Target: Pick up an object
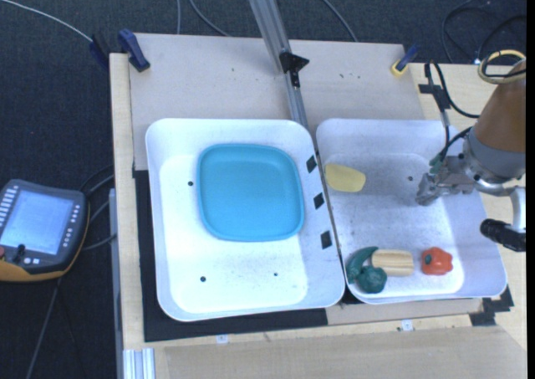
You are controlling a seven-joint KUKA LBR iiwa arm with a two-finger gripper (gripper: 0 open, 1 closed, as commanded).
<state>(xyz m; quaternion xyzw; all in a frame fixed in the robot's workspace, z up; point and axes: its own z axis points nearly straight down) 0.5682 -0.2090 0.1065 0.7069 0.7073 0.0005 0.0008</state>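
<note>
— What gets cut off here?

— The arm (506,122) mostly: the right edge slices through it, so just the orange band and wrist show. The pendant (38,228) at the left edge loses its left side too.

— And the gripper (436,187)?

— Small and grey against the right bin (476,285) (a murky cluster, really); its fingers can't be made out.

— Anything overlapping?

— The green object (366,270) touches the tan block (393,263), and where they meet is too small to tell.
</note>
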